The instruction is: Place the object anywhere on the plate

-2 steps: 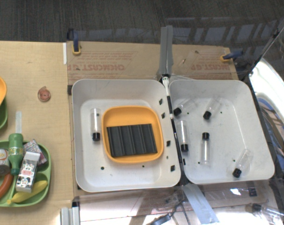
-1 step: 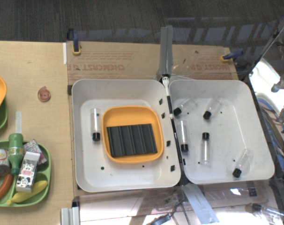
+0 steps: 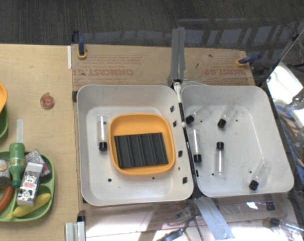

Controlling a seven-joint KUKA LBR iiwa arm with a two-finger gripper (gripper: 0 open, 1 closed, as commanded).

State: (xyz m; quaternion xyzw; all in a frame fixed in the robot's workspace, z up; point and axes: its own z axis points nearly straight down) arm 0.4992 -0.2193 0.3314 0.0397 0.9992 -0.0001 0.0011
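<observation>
Well, two white bins sit side by side on cardboard (image 3: 122,72) over a pale wooden bench (image 3: 36,74), grey carpet (image 3: 142,9) beyond.

An orange plate (image 3: 140,120) carrying a dark ridged pad (image 3: 142,150) fills the middle of the left bin (image 3: 87,149). One clear black-capped vial (image 3: 101,132) lies just beside the plate's left edge. More vials (image 3: 219,157) lie scattered in the right bin (image 3: 272,134). A green tray (image 3: 41,205) of toy food rests far left.

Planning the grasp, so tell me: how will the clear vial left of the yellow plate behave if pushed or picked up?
The vial lies on its side, so it likely rolls when nudged. Clear and slim, it's probably light, slippery, maybe fragile.
</observation>
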